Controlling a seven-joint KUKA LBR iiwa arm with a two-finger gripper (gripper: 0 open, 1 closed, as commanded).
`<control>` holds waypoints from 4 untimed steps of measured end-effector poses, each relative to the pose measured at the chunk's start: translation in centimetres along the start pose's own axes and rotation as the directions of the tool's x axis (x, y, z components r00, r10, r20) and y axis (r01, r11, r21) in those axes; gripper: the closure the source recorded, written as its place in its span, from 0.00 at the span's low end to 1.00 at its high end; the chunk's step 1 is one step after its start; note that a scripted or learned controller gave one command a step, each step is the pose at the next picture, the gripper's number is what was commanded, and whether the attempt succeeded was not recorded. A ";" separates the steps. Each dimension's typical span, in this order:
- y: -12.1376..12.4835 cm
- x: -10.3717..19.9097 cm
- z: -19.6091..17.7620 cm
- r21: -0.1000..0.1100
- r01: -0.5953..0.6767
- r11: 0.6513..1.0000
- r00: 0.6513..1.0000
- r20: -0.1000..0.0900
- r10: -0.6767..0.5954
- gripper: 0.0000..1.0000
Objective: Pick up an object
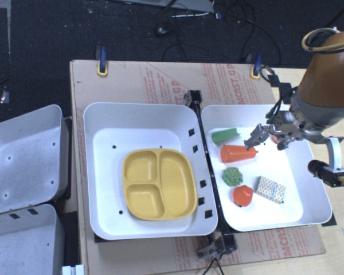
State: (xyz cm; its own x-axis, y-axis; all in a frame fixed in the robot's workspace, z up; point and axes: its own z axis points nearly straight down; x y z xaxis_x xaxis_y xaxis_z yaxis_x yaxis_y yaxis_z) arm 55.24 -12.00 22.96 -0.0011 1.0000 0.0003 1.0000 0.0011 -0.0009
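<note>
Dark speckled floor (pixel 34 39) with cables surrounds a cardboard-topped bench (pixel 137 79). Left bin (pixel 103 125) holds a yellow tray (pixel 159 183); right bin (pixel 309 205) holds an orange cone (pixel 238 153) beneath the gripper (pixel 262 135), its fingers spread, grasping nothing.

Two bins (pixel 97 171) — one plate (pixel 159 184), five items (pixel 238 153).
</note>
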 end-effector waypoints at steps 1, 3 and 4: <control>0.4 -0.4 4.5 0.004 -0.002 1.000 1.000 0.000 0.002 0.00; 1.0 -0.7 14.0 0.004 -0.002 1.000 1.000 0.000 0.002 0.00; 1.1 -0.7 12.7 -0.001 -0.003 1.000 1.000 0.000 0.003 1.00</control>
State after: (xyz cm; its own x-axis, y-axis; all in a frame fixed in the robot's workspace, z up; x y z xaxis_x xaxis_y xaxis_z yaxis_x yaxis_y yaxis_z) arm 56.34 -12.69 10.22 0.0018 1.0000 0.0001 1.0000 -0.0018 0.0000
